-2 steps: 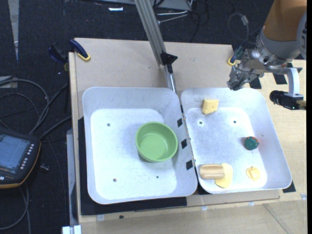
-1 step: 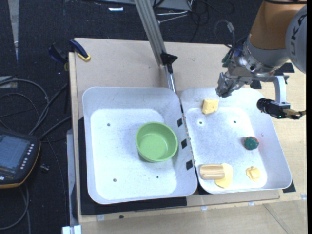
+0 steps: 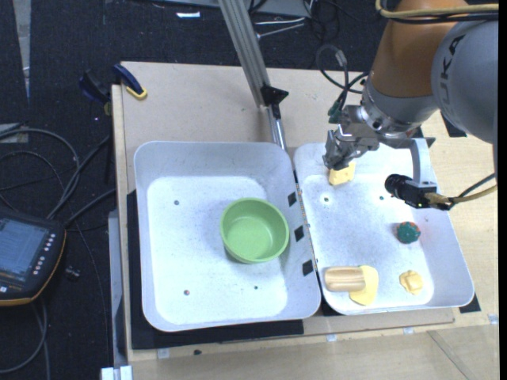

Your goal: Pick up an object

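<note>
My gripper (image 3: 340, 161) hangs over the far left corner of the right bin (image 3: 444, 291). A small pale yellow block (image 3: 342, 176) lies right under its tip, touching or nearly touching it; the view does not show whether the block is gripped. Elsewhere in the right bin are a small teal ball (image 3: 408, 232), a little yellow piece (image 3: 410, 281), and a tan roll (image 3: 342, 278) resting against a yellow wedge (image 3: 366, 294) near the front edge. A green bowl (image 3: 254, 229) stands upright in the middle of the left bin (image 3: 170, 291).
A slanted metal pole (image 3: 247, 46) runs down to the ridge between the bins. A black fitting with a cable (image 3: 408, 190) sticks out from the arm over the right bin. Cables and a handheld pendant (image 3: 24, 256) lie off the bench at left.
</note>
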`<state>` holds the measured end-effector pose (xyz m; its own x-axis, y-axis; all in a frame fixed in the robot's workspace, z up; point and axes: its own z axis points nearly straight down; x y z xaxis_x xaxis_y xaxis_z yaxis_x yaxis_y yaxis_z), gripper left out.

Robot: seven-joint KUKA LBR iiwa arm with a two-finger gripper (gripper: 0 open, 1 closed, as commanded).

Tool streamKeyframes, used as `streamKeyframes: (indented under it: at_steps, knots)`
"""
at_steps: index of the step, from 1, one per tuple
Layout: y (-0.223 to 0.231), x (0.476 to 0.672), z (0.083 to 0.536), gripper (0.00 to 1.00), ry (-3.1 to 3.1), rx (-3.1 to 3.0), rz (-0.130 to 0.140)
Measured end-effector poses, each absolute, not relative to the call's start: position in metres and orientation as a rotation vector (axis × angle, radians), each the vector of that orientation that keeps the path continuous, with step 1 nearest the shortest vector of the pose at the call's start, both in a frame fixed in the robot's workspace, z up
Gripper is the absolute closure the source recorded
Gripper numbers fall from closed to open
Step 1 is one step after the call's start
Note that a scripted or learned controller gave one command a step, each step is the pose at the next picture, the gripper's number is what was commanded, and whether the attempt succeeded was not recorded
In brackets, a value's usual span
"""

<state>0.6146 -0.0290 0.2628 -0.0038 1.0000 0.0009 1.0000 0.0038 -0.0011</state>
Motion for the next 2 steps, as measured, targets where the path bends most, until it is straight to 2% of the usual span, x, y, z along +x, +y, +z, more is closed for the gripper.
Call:
streamKeyframes:
  at_steps: [2]
  knots:
    - [0.060,0.569,0.251,1.00,-2.226,-2.216,-0.001]
